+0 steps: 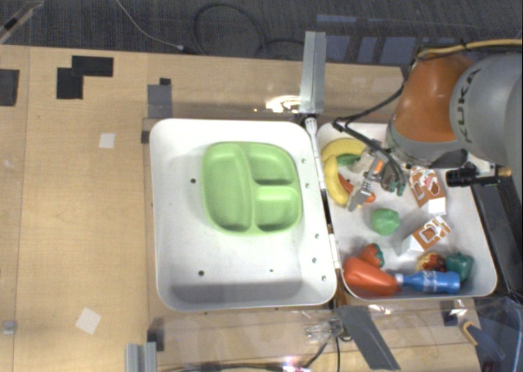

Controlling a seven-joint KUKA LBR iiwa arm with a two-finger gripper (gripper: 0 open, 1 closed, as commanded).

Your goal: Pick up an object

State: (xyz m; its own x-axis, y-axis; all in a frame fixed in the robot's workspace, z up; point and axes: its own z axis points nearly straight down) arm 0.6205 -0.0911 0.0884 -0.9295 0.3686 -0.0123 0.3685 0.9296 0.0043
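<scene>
Right bin, contents as we count them. A yellow banana lies along the bin's left wall, just left of the fingers. A small red piece sits against the banana, close beside the fingertips. A green ball lies just below the fingers, apart from them. Two orange-and-white printed packets: one just right of the fingers, the other lower and to the right. A large red-orange toy with a green tip lies well below the fingers, at the bin's near left corner. A blue bottle lies on its side beside that toy, along the near wall. A dark green item and a small yellow-red item sit at the bottle's right end.

Left bin: a light green divided tray, well left of the fingers, across the wall the two bins share.

The gripper hangs low over the upper left part of the right bin, with the orange band and grey arm above and to its right. Its fingers point down and left toward the banana and the red piece. We cannot tell how far apart the fingers stand, and we see nothing between them. Whether the tips touch anything we cannot tell.
</scene>
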